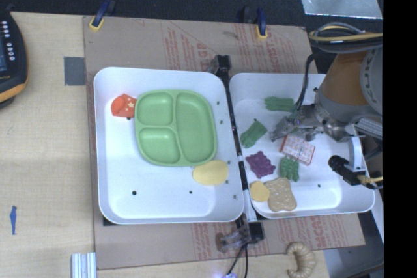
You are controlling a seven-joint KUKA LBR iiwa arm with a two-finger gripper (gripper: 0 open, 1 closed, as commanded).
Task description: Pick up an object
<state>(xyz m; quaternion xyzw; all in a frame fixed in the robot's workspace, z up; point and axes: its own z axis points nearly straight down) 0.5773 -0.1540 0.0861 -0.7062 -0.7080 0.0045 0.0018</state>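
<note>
Your grey two-finger gripper [291, 129] sits low over the right shallow white bin [339, 202], tips near the small flat card with red print [298, 150]; the tips blur into the metal around them, so I can't tell their spread, and nothing shows between them. I'd take the card as the target: it lies just below the gripper, tilted, flat on the floor. Expect it light, thin and stiff-ish, with no height to pinch, so it will likely slide or flip; an edge grab is the only option. Easier picks nearby: the dark green leaf-shaped toy [253, 133] left of the gripper, the purple grape-cluster toy [260, 163] below it, the small green knobbly piece [289, 168] just under the card, all probably light moulded plastic or rubber with thickness to clamp across. Another green piece [279, 103] lies toward the far wall; a tan bread-slice toy [281, 194] touches a yellow round piece [259, 191] at the near edge. The left white bin [117, 198] carries a light green divided plate [176, 127], a red piece [123, 105] and a pale yellow lump [210, 172].
</note>
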